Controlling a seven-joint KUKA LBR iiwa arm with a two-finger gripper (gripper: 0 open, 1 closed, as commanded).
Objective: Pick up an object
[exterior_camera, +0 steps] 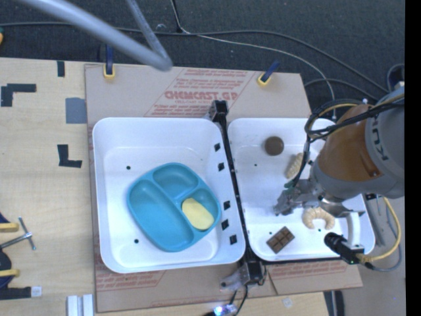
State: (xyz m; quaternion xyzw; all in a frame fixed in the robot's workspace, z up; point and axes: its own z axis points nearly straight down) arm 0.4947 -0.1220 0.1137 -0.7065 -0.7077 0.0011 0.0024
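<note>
My gripper (287,203) reaches down into the right bin (253,176), near its middle. Its fingertips sit just left of a pale croissant-shaped piece (317,217). Another cream-coloured piece (293,166) lies above the gripper, partly hidden by the arm. A round brown cookie (274,145) rests toward the bin's back. A brown chocolate square (281,240) lies near the front edge, below the gripper. I see nothing between the fingers.
The left bin (112,176) holds a blue divided plate (158,209) with a yellow lump (197,214) in its right compartment. A black divider (227,176) runs between the bins. Cables loop behind the right bin.
</note>
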